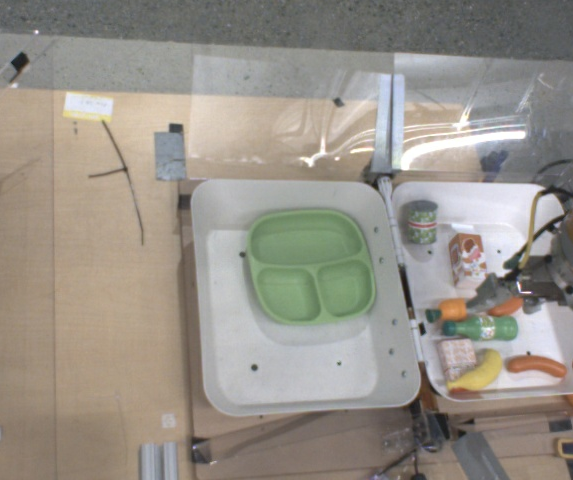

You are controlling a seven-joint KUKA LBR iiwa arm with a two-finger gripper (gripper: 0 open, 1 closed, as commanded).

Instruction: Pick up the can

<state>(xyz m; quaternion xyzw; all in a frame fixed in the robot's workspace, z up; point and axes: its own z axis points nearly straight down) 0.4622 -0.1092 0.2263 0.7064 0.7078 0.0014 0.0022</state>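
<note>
The can (421, 221), small with a grey top and a green and red label, stands upright in the far left corner of the right bin (526, 200). My gripper (501, 294) hangs over the middle of that bin, reaching in from the right. It is well to the right of the can and nearer the front, not touching it. Directly below the gripper lies a small orange item (507, 307).
The right bin also holds a red and white carton (466, 257), a carrot (452, 310), a green bottle (482, 328), a banana (476, 370), a sausage (537, 366) and a small packet (455, 353). In the left bin (216, 368) rests a green divided plate (311, 266).
</note>
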